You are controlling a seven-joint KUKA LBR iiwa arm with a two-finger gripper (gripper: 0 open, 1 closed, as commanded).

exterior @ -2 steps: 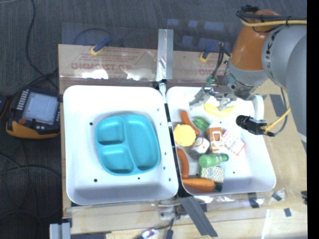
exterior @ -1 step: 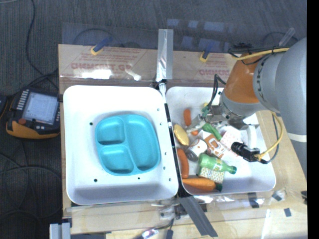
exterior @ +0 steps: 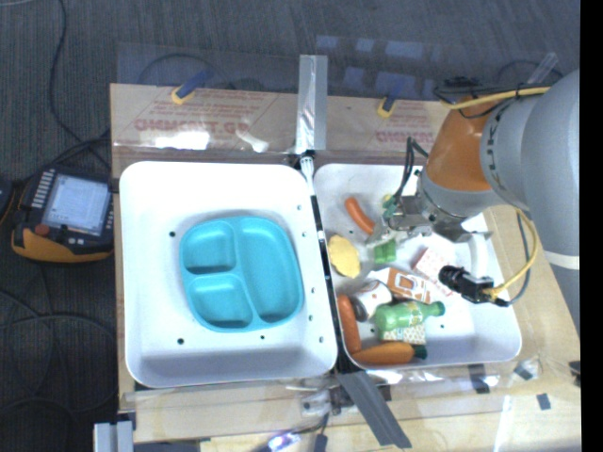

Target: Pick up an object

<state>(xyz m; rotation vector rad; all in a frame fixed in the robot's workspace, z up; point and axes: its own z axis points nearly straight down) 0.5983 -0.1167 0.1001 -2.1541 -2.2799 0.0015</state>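
My gripper (exterior: 398,218) hangs low over the upper middle of the right bin (exterior: 490,339). The grey arm with its orange band reaches in from the right. Just left of the gripper lies an orange sausage (exterior: 359,215). A small green piece (exterior: 384,250) sits right below it and a red-and-white carton (exterior: 432,261) lies to its lower right. A yellow lemon (exterior: 344,255), an orange-and-white box (exterior: 411,285), a green bottle (exterior: 405,317), a red sausage (exterior: 348,319) and a carrot (exterior: 382,353) fill the bin's lower left.
The left bin (exterior: 155,201) holds a blue divided tray (exterior: 241,269). A metal strip (exterior: 312,102) stands behind the wall between the two bins. A handheld pendant (exterior: 66,213) lies on the floor at the far left.
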